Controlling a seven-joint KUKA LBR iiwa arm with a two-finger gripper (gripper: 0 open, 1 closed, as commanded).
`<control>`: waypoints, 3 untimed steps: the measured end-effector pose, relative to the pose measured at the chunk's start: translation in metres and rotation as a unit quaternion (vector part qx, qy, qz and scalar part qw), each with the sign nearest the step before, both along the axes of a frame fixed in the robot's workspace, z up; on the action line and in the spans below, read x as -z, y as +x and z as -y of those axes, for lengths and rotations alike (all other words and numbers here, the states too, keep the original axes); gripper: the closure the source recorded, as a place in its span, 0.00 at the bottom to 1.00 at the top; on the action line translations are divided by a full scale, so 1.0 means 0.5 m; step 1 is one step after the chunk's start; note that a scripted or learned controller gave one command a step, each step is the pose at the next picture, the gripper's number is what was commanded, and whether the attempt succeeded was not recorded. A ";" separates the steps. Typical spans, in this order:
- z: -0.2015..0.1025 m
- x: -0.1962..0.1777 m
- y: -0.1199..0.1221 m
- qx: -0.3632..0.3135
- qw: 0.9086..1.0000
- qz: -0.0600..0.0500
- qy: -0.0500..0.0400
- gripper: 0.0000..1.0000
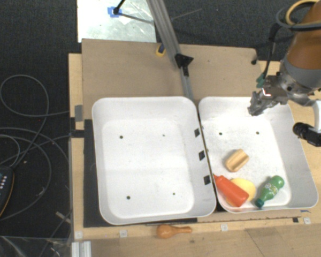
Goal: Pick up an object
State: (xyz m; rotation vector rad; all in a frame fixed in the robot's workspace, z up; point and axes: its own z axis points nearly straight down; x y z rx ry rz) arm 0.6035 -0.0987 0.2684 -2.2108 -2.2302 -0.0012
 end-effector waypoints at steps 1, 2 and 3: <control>-0.097 0.034 -0.043 0.000 1.000 -0.001 0.000 1.00; -0.189 0.037 -0.056 -0.001 1.000 0.000 0.000 1.00; -0.291 0.033 -0.095 -0.001 1.000 0.000 0.001 1.00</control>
